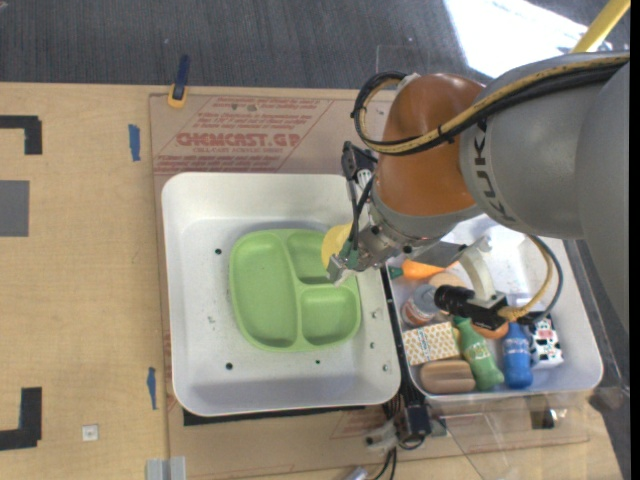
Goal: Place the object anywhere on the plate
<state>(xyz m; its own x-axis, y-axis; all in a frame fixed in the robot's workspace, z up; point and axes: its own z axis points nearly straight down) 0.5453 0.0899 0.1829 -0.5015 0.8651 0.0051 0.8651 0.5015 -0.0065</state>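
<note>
A light green divided plate [285, 288] lies in the left white bin [190, 368]. A yellow object [335, 239] shows at the plate's upper right rim, partly hidden behind the gripper. My gripper [345, 261] hangs right over that rim, touching or almost touching the yellow object. The arm's orange band and grey wrist cover the space above it, so whether the object is held is not visible.
The right bin [585, 363] holds several items: an orange carrot-like piece [425, 267], a green bottle [480, 356], a blue bottle [516, 358], a brown bun-like item [446, 376] and a white object [490, 258]. A cable loops over the right bin.
</note>
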